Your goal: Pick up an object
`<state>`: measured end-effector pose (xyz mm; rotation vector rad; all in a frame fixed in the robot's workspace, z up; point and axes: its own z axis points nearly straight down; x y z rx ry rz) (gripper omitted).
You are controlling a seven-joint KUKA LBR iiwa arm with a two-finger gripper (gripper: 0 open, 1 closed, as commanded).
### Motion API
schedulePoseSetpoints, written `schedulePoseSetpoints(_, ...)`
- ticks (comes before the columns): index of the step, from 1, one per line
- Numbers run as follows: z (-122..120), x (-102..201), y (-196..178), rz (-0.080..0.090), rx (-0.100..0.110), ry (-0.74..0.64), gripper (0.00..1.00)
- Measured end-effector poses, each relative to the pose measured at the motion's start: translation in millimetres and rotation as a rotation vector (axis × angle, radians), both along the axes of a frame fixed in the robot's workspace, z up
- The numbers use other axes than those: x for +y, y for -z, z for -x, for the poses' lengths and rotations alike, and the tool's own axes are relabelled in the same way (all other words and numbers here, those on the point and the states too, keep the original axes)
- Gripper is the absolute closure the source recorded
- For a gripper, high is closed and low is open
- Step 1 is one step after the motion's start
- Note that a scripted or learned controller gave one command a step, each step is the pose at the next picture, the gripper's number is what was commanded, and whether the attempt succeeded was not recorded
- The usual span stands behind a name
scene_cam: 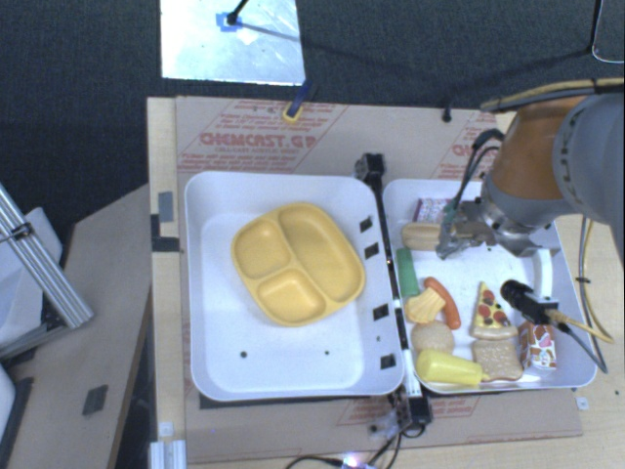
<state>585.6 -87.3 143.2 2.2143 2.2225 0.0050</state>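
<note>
My gripper [450, 242] hangs low over the back left part of the right bin [571, 364]. Just to its left lies a tan bread roll [420, 234], touching it or nearly so. Behind the roll sits a small purple and white box [428, 209]. Toward the front of the bin are a green stick [406, 272], a red sausage [442, 301], a yellow crinkled piece [424, 308], a pizza slice [491, 311], a beige round piece [433, 338], a yellow fruit [449, 367], a slice of toast [497, 360] and a small carton [538, 348].
The left bin [220, 360] holds a yellow divided plate [296, 261]. A black divider [384, 262] runs between the two bins. A white piece [543, 270] lies at the right side of the right bin, below the arm.
</note>
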Motion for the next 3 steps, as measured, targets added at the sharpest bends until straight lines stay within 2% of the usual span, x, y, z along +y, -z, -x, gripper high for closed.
schedulePoseSetpoints(2, -1, 4, -84, 0.000, -0.001, -0.001, 1.00)
schedulePoseSetpoints(3, 15, 51, -73, -0.003, 0.006, -0.004, 1.00)
